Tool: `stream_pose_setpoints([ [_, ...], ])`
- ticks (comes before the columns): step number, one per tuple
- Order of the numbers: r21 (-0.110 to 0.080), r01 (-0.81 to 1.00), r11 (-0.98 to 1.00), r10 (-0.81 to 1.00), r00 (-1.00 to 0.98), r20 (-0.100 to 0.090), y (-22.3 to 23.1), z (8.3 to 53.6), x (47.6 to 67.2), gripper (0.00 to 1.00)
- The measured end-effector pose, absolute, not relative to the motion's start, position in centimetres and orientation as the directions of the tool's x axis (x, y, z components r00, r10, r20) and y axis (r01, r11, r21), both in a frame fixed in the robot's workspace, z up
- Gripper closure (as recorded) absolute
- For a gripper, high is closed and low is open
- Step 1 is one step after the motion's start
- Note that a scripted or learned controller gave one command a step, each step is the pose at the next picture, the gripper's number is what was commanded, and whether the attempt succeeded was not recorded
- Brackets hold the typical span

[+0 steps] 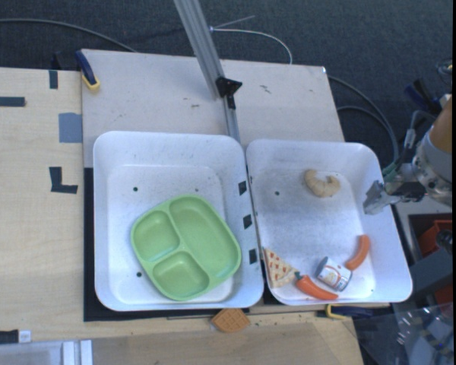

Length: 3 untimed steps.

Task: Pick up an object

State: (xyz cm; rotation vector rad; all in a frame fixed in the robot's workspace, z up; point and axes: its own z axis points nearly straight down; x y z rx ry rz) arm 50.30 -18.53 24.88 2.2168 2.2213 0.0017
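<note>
Gripper [374,198] hangs at the right bin's [289,154] right rim — too blurred from here to tell its state, and nothing is visibly caught in it. Inside that bin: a beige lump [321,182] near the top, a can [334,274] between two orange pieces, a waffle wedge [278,266] in the lower left corner. Left bin [114,204] holds a green tray [185,246].

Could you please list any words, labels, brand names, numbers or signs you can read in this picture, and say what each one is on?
None can be read.
The small can in the right bin carries a label with orange and dark patches, too small and blurred to read.
The green divided plate, the left bin and the gripper show no markings.
</note>
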Motion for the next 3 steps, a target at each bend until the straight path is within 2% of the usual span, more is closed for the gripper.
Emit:
stream_pose_setpoints([
  [3,-0.003,1.000,0.006,1.000,-0.006,0.002,-3.0,24.2,50.0,1.00],
])
